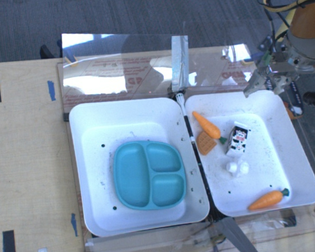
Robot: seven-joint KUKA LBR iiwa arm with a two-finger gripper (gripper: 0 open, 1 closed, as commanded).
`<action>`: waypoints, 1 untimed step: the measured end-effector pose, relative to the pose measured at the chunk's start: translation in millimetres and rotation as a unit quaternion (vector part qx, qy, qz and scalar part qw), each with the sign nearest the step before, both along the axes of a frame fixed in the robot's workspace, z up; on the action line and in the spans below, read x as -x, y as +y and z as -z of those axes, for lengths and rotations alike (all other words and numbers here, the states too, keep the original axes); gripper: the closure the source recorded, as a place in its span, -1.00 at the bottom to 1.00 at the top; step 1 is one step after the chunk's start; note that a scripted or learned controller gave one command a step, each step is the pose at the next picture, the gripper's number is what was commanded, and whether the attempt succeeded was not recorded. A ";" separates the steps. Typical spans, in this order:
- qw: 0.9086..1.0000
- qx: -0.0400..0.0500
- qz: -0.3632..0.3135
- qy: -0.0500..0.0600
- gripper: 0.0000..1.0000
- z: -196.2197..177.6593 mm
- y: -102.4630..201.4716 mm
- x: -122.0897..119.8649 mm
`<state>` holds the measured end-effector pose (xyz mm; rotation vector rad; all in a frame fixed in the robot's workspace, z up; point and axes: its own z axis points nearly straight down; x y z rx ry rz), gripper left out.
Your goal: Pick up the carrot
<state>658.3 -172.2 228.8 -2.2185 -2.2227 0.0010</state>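
Observation:
Two carrots lie in the right bin (301, 153). One orange carrot (206, 124) rests slanted at the bin's far left, its green tip beside a brown cookie (206, 143). The other carrot (266, 199) lies near the front right corner with its green end pointing right. My gripper (267, 86) hangs over the bin's far right rim, well apart from both carrots. Its fingers are spread open with nothing between them.
A cow-patterned milk carton (237, 139) and a small white lump (237, 168) sit in the middle of the right bin. The left bin (91, 157) holds a teal divided plate (149, 174). A clear panel (124, 70) stands behind the bins.

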 end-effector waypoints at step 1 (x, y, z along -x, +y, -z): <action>1.000 -0.002 -0.017 0.006 -1.00 124.3 77.3 -5.6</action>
